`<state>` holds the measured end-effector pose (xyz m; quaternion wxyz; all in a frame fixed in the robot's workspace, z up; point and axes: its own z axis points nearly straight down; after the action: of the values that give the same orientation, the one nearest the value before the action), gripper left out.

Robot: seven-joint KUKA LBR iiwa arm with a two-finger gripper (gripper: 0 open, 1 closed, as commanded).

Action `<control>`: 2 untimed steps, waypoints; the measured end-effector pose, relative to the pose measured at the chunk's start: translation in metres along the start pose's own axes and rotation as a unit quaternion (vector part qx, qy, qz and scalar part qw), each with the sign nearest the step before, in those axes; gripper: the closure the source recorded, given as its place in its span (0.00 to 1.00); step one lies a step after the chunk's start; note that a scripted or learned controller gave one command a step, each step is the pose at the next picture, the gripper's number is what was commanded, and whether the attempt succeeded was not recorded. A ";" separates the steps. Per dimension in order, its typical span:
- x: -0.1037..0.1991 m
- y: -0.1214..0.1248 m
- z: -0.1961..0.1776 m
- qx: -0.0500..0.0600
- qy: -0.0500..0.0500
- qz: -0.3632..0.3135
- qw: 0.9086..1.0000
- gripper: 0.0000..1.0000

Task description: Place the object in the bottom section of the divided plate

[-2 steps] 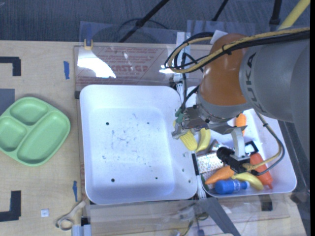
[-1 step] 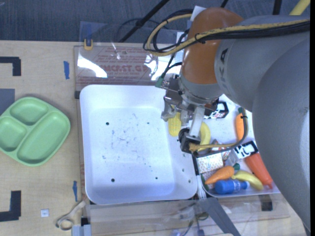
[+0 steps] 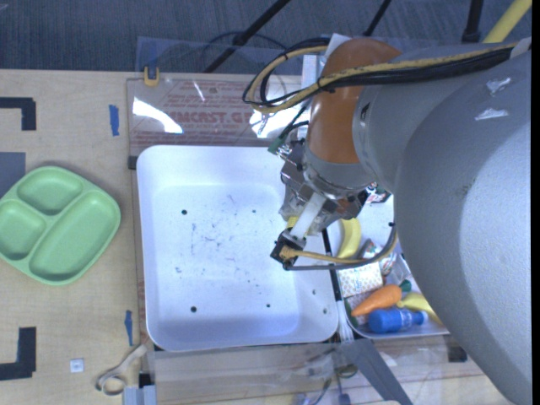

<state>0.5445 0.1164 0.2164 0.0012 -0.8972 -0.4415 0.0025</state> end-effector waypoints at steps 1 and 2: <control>0.097 0.017 -0.041 -0.002 0.001 0.076 0.997 1.00; 0.105 0.008 -0.035 0.000 0.000 0.035 0.999 1.00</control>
<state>0.6152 0.1950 0.2510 0.0007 -0.9120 -0.4102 0.0024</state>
